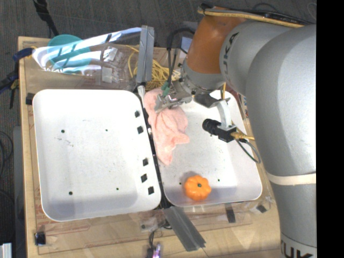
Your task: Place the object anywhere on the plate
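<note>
A pink cloth (pixel 167 127) lies crumpled along the left side of the right bin (pixel 236 171), up against the divider. Its top end is bunched up at my gripper (pixel 170 98), which has come down at the bin's far left corner and is shut on that bunched cloth. A small orange pumpkin (pixel 197 187) sits near the front wall of the right bin, well apart from the gripper. A teal plate-like dish (pixel 65 46) lies beyond the left bin, partly under clear plastic.
The left bin (pixel 86 155) is to the left of the divider. Yellow cables (pixel 157 70) and a grey bar (pixel 145 52) lie behind the bins. A black cable fitting (pixel 217 128) hangs from the wrist over the right bin. The arm covers the right bin's far right.
</note>
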Controlling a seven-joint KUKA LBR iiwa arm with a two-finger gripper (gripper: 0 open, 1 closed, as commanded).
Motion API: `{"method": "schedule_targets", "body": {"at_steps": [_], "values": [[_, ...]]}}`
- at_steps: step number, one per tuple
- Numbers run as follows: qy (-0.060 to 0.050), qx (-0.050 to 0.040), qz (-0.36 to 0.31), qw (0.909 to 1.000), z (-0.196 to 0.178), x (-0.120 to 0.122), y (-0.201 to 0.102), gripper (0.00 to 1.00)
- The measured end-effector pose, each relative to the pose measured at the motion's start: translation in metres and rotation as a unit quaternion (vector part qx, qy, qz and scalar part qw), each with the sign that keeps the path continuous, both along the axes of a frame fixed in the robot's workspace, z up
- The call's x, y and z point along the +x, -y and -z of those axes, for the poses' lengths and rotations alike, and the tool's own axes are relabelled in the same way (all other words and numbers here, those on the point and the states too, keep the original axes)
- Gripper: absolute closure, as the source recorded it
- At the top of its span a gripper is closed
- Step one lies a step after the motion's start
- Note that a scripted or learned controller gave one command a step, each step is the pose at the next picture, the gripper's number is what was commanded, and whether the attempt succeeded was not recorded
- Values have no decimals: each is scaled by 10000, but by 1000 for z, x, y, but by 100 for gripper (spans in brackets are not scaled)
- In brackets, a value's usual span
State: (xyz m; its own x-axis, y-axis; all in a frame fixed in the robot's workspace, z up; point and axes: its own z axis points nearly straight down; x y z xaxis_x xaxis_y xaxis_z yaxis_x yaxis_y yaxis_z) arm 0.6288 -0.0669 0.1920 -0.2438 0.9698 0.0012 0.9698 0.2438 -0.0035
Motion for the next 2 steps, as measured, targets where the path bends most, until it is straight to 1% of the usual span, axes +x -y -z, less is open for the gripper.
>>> {"method": "schedule_targets", "body": {"at_steps": [1,2], "values": [[-2,2,-350,9994,-31,-20,-64,100],[-2,-3,-582,9983,-43,-109,-149,100]]}}
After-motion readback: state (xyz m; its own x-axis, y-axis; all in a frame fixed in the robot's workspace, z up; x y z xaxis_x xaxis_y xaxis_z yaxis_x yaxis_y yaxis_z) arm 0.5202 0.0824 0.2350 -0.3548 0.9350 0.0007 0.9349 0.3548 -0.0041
